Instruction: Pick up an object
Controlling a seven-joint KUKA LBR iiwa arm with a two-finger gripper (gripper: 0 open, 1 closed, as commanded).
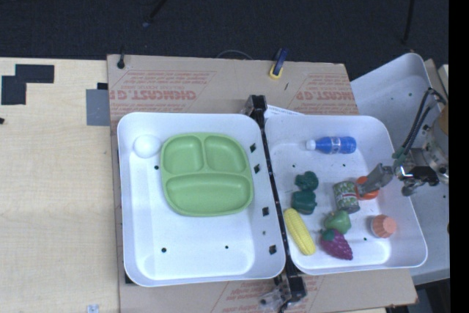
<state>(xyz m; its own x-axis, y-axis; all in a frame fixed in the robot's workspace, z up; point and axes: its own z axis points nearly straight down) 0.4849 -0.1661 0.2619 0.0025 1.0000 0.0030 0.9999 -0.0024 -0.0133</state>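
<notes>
Here, you are looking at the gripper (381, 176) hanging over the right side of the right bin (396, 254), its grey tip just beside the small can (346, 196) and an orange piece (368, 191) that is peeking out beneath it. The view is coarse there, so I cannot tell how the gripper is set, and nothing is visibly sitting in its grasp.

The can is looking like the nearest candidate, though that is a judgement. It is lying tilted among the toys, touching or nearly touching the green pepper (338, 220) on its near side. It is probably stiff, light and smooth-walled, so you are wanting a grasp across its round body at mid-height, not on its rims, where it may be slipping out.

The other pieces are crowding close: the purple grapes (337, 244) and the yellow corn (299, 231) are lying near the near edge, the two dark green pieces (305, 191) are sitting toward the middle, and the peach-coloured round toy (382, 226) is sitting apart on the right. These are looking like hollow plastic, light and hard, likely to be skidding on the white floor if nudged. The blue bottle (333, 145) is lying on its side at the far end, well apart, and is apt to be rolling.

The left bin (139, 245) is holding a green divided plate (206, 174) and a white ball (146, 146).
</notes>
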